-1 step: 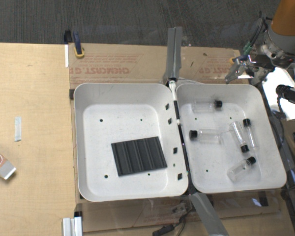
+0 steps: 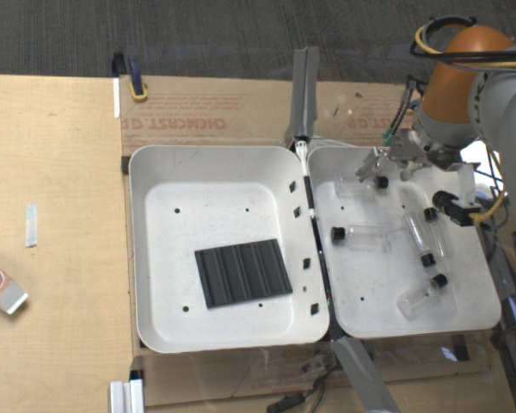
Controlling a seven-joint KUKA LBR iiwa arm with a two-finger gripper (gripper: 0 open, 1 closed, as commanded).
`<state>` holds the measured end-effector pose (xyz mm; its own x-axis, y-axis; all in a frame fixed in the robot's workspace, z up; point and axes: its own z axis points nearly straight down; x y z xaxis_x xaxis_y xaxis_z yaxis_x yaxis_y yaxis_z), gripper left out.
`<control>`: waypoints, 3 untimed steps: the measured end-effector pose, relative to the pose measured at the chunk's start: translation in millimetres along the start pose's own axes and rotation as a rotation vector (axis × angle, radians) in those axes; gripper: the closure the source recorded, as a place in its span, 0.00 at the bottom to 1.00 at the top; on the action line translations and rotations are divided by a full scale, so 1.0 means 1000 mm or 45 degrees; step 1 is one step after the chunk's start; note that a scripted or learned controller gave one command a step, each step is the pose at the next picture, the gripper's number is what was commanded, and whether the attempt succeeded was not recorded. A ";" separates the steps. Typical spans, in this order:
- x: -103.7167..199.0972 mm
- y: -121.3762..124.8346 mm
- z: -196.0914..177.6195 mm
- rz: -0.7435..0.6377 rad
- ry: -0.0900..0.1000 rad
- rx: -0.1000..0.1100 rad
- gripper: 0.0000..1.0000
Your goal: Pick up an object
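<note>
Gripper (image 2: 380, 177) over right bin (image 2: 473, 317), grip state impossible to tell. Below it, clear tube (image 2: 420, 237) lying lengthwise, cap pointing away.

Dark grey carpeted floor (image 2: 198, 15) is seen along the top of the shot. The light wooden bench (image 2: 52, 144) is partly covered by a flattened brown cardboard sheet with red lettering (image 2: 189, 114). A blue-and-yellow clamp (image 2: 134, 79) is fixed at the bench's far edge. A grey metal post (image 2: 304, 93) is stood upright behind the middle. Lighting is even, pretty soft.
</note>
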<state>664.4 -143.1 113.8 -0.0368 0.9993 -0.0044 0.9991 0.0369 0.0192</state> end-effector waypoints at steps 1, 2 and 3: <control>-0.045 -0.005 0.004 -0.059 -0.001 -0.016 0.00; -0.071 -0.047 0.019 -0.087 0.014 0.017 0.00; -0.073 -0.047 0.010 -0.083 0.009 0.017 1.00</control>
<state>620.2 -218.0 103.7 -0.1015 0.9948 0.0017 0.9948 0.1015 0.0056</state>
